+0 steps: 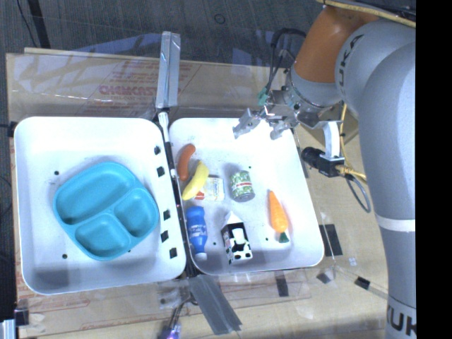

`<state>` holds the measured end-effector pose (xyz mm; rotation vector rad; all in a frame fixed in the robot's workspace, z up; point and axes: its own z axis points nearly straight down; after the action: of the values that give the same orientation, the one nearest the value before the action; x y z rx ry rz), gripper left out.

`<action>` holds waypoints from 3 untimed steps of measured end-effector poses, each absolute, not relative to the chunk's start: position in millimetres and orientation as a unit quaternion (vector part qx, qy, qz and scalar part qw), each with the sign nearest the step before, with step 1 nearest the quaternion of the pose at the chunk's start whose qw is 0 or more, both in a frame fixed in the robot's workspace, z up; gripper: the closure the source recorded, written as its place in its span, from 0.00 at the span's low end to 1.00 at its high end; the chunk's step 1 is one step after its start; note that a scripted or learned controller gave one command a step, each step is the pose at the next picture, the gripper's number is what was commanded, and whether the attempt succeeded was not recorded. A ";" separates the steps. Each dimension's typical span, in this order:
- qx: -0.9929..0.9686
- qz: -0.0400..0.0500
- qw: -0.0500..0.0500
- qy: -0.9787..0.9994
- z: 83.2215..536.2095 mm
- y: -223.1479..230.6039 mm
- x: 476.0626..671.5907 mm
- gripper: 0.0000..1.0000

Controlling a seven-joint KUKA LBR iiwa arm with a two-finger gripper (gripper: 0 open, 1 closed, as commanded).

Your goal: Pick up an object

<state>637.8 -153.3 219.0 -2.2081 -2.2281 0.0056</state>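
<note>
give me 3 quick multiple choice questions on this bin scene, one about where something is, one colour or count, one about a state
1. Where does the blue divided plate lie?
A. in the left bin
B. in the right bin
C. on the bench outside both bins

2. What colour is the bottle near the divider between the bins?
A. red
B. blue
C. white

3. How does the tool stand toward the objects?
A. clamped on the carrot
B. pressing on the can
C. above the right bin's far edge, holding nothing

Answers:
1. A, the plate sits alone in the left bin.
2. B, its body is blue, beside the banana.
3. C, the tool is well apart from the carrot and the can, with nothing between its fingers.
</note>
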 end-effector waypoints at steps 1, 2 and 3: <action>-0.728 0.001 0.001 -0.686 92.2 -195.0 610.3 0.00; -0.701 0.001 0.002 -0.713 91.6 -178.7 553.4 0.00; -0.642 -0.003 0.003 -0.766 92.4 -205.0 516.8 0.00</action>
<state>516.8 -205.0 92.4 -2.0135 -2.4029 -0.0087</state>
